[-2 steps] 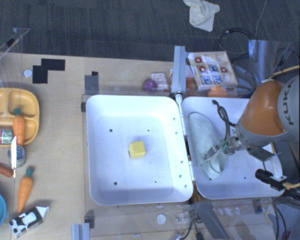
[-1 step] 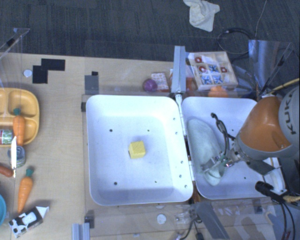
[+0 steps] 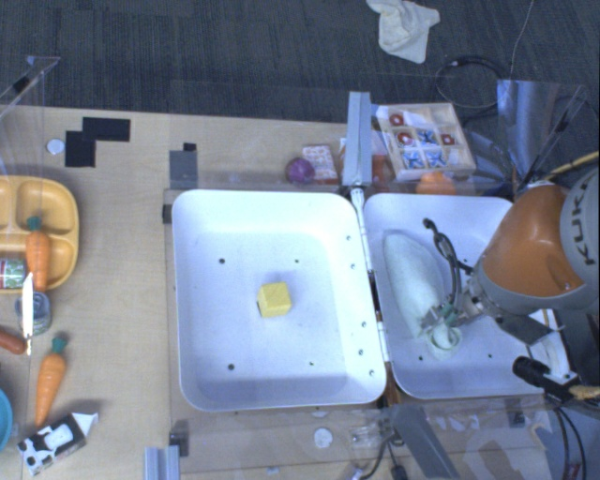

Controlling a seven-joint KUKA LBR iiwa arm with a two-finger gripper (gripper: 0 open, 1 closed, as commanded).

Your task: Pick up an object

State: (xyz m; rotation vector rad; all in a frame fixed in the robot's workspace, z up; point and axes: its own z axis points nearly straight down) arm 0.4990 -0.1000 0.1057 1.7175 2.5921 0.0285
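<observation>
A small yellow block [image 3: 275,299] lies near the middle of the left white bin [image 3: 216,375]. In the right white bin [image 3: 487,375] rests a pale, oblong white object [image 3: 405,270], lying at a slant. My gripper [image 3: 442,328] is down low in the right bin, at the near right end of that white object and seemingly touching it. The grey arm with its orange band [image 3: 530,251] comes in from the right and covers the bin's right part. A dark cable [image 3: 441,246] curls above the gripper.
Behind the bins lie a purple ball [image 3: 299,171], a pink item [image 3: 320,161] and a patterned box [image 3: 424,141]. On the bench at left are a yellow tray [image 3: 52,211], carrots [image 3: 49,375] and a cow-print carton [image 3: 54,439]. A white cloth [image 3: 403,28] lies on the floor.
</observation>
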